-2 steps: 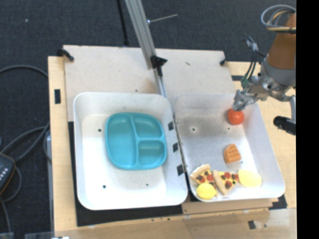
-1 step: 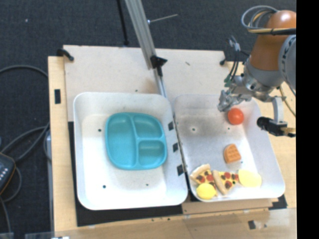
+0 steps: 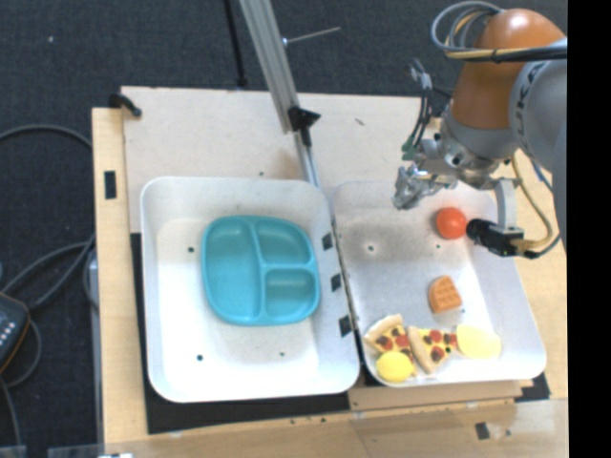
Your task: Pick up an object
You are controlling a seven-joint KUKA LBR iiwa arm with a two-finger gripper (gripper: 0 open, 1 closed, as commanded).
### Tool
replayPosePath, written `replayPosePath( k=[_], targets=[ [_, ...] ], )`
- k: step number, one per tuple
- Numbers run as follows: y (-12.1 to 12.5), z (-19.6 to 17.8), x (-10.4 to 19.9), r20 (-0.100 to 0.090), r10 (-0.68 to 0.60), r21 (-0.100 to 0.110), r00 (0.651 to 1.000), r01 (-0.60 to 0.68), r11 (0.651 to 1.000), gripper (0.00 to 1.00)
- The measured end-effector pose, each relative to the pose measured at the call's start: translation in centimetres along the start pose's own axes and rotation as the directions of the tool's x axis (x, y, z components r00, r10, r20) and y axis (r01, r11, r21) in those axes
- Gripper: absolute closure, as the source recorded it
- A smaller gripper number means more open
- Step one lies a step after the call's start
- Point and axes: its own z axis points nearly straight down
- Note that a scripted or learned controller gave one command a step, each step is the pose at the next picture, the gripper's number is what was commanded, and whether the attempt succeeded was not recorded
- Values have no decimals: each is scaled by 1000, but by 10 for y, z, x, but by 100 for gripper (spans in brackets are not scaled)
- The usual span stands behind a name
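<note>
My gripper (image 3: 412, 191) hangs over the back edge of the right bin (image 3: 382, 265), pointing down. Nothing shows between its fingers. An orange-red ball (image 3: 452, 222) lies just to its right and a little nearer the front. Further forward sits a small orange waffle-like piece (image 3: 444, 295). Along the bin's front edge lie pizza slices (image 3: 425, 343), a yellow lemon-like piece (image 3: 395, 367) and a yellow round piece (image 3: 477, 343).
The left bin (image 3: 172, 256) holds a turquoise divided plate (image 3: 260, 269). A slanted metal pole (image 3: 277, 65) rises behind the bins, ending at a clamp near their shared edge. The arm's orange band (image 3: 496, 65) looms above the right bin's back corner.
</note>
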Motion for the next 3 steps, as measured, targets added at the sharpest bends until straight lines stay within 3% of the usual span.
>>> replayPosePath(
  k=[1,3],
  targets=[
    [11,-10,53,0,-1,-1,1000,1,1000,100],
    [8,-9,154,0,-1,0,1000,1,1000,100]
  ],
)
